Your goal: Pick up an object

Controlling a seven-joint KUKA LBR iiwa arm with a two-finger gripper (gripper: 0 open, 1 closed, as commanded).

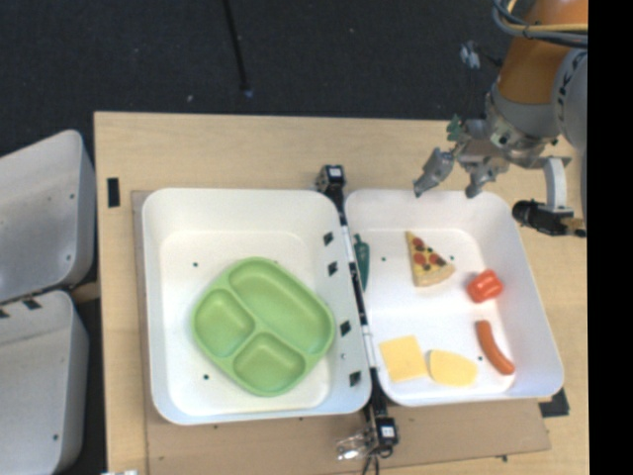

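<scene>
While the desk (119, 151) carries both bins, the green tray (262, 325) fills the left one; food pieces lie right. Gripper (455, 179) hangs open and empty, pizza slice (428, 259) at its six o'clock. Pick not yet begun.

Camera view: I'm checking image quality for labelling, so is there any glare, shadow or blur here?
Camera view: soft throughout, lighting even; the white bins look bright and nearly washed out; the gripper is slightly blurred, open above the right bin's far rim; food pieces cast only faint shadows.
</scene>
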